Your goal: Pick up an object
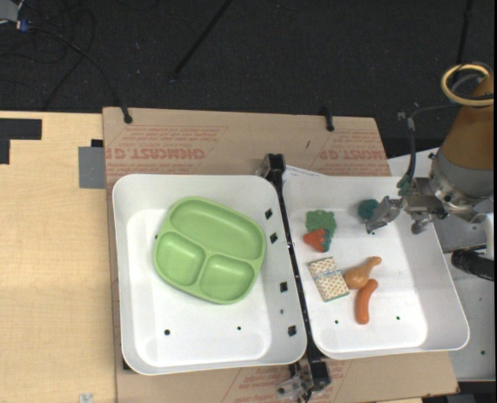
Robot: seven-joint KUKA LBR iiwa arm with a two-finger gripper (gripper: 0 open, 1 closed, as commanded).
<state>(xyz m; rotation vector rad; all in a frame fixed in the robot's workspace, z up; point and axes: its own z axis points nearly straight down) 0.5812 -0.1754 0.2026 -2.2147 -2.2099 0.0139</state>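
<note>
My end effector (389, 211): over the right bin's (416, 326) upper right part, just beside a teal object (368, 209); I cannot tell its state.
Right bin: carrot-like toy (319, 230), patterned block (328, 279), 2 orange pieces (363, 288).
Left bin (148, 342): green divided plate (208, 249).

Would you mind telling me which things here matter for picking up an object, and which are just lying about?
Belonging to the job:
gripper, at the right bin's far right
teal object beside it
green and orange toy
patterned block
orange curved toy
orange sausage-shaped toy
right bin

Just lying about:
green divided plate
left bin
cardboard sheet
</note>
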